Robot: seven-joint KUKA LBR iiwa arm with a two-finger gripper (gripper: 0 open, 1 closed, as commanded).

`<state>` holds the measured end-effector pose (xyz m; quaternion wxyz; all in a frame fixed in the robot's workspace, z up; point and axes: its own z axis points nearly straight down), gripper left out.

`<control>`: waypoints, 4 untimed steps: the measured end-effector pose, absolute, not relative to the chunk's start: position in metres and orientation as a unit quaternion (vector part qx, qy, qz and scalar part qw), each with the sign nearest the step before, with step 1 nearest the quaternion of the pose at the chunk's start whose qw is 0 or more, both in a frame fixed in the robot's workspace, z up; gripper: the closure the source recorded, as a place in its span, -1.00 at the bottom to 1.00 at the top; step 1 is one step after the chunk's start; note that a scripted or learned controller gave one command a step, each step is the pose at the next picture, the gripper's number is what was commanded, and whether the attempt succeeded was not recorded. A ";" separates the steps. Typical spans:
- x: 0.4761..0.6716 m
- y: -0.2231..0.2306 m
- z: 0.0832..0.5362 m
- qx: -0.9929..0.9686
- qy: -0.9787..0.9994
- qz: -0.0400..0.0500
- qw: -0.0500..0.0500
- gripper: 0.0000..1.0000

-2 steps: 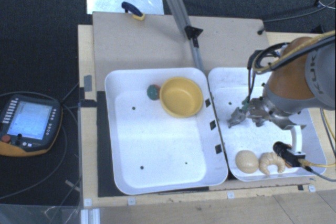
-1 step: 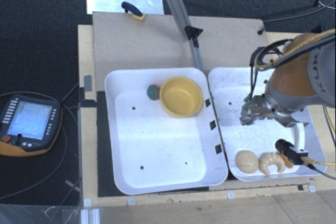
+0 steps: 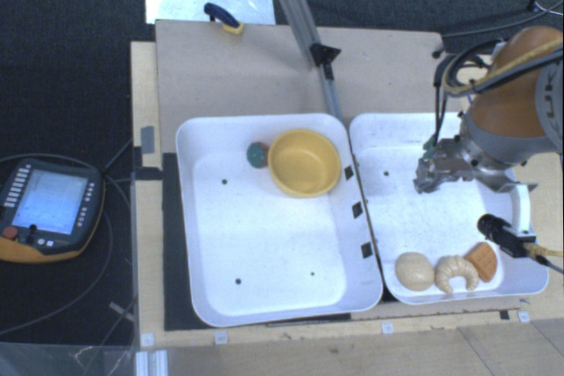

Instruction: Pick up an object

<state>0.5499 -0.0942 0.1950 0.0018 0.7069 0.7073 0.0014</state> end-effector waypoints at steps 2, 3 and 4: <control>0.560 -0.098 0.286 0.707 0.707 0.001 0.001 1.00; 0.571 -0.049 0.268 0.706 0.708 0.000 0.000 1.00; 0.585 0.004 0.268 0.705 0.709 0.001 0.000 1.00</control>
